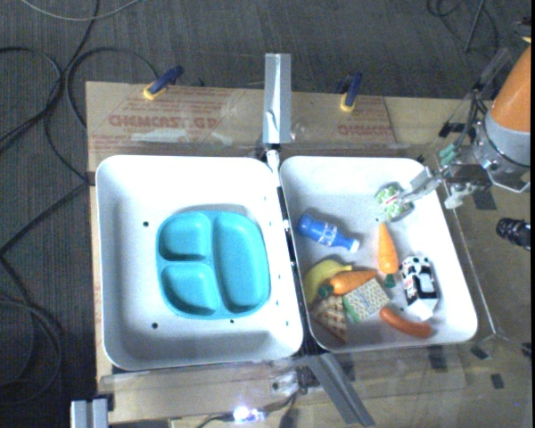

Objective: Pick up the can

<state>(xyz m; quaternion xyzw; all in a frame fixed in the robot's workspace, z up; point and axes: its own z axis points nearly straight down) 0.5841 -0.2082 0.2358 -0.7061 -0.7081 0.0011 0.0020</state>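
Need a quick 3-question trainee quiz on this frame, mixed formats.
1. Fill in: the blue bottle lies in the ___ bin.
2. True or false: the blue tray lies in the left bin.
3. Which is nearest the gripper? A blue bottle; B can; C blue tray.
Key: 1 right; 2 true; 3 B.

tray [216,263] in left bin [125,194], toys in right bin [339,181]
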